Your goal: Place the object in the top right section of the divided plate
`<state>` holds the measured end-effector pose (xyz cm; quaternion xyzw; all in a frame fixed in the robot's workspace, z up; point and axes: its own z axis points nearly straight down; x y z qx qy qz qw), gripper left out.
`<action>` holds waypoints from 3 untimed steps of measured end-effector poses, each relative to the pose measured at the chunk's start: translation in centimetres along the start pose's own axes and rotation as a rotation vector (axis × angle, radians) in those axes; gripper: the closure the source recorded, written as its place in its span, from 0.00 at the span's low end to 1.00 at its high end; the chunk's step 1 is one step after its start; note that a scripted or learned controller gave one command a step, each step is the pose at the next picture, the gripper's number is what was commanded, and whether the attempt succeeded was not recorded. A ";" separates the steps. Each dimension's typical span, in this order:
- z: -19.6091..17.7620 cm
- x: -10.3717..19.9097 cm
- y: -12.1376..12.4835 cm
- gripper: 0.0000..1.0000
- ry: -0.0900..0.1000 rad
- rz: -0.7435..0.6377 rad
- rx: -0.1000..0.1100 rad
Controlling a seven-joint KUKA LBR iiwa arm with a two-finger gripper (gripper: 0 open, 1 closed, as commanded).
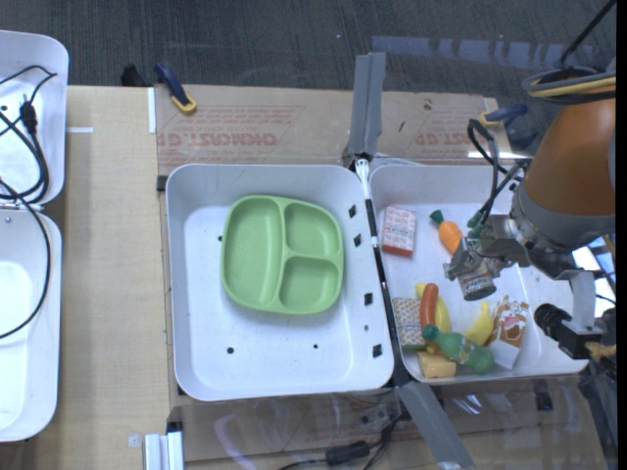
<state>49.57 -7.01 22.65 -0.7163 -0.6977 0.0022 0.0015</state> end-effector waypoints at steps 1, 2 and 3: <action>0.8 8.3 -1.2 1.00 -0.001 0.092 0.003; 3.4 18.5 -2.3 1.00 -0.004 0.211 0.004; 2.9 18.4 -2.2 1.00 -0.010 0.210 0.012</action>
